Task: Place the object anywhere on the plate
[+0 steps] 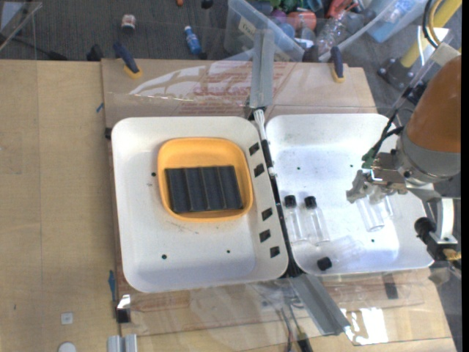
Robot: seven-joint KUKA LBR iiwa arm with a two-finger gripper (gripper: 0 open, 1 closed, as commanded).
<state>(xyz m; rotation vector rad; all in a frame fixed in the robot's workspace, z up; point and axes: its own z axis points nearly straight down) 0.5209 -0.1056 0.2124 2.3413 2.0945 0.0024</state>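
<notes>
Clear vials point(306, 218) with black caps lie in the right bin point(330, 138), a third point(335, 254) nearer the front. My gripper point(372, 210) hovers beside them, apparently clasping another clear vial point(374, 217). I see the orange plate point(204, 152), carrying a dark ridged block point(204, 189), in the left bin point(139, 196).

The plate point(206, 178) lies in the left bin point(135, 248); three vials point(306, 217) lie in the right bin point(322, 141), left of the gripper point(374, 196).
</notes>
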